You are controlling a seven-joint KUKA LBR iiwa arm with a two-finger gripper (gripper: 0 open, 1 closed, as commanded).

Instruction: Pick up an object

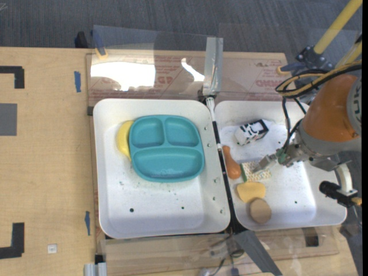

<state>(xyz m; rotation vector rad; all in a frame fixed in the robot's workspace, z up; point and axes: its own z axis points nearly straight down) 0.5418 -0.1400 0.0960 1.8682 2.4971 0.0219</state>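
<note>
Two white bins sit side by side. My pincer hangs low in the right bin, above a patterned card; I cannot tell its state.

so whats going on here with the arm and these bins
A grey arm with an orange band reaches from the right into the right bin, its gripper low over the middle of it. Around it lie a black-and-white toy, a carrot, a patterned card, a yellow piece and a brown ball. Nothing looks picked up yet. The left bin holds a teal tray over something yellow.
</note>
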